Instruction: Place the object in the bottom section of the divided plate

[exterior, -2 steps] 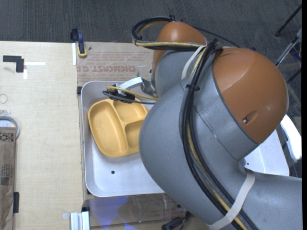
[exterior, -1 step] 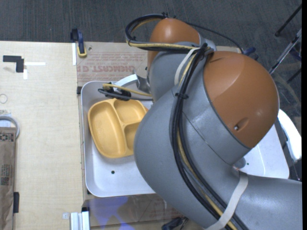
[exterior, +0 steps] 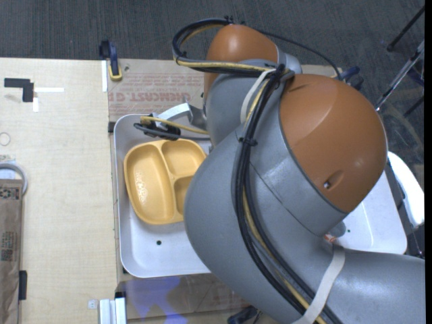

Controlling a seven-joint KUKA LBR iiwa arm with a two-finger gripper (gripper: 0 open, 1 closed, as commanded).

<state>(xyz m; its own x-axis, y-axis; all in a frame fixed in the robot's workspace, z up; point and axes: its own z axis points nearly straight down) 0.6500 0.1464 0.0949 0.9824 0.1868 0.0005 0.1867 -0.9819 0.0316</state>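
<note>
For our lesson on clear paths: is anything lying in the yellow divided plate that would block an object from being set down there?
Nothing visible does. The yellow divided plate is bare in the sections that can be seen. The grey arm covers the plate's right side from this camera, so that part cannot be judged.

Light was bright and even, frame mostly sharp. Soft glare sat on the orange caps of the arm (exterior: 270,214) and on the yellow plate (exterior: 150,181). The arm shaded the white bin (exterior: 145,256).
</note>
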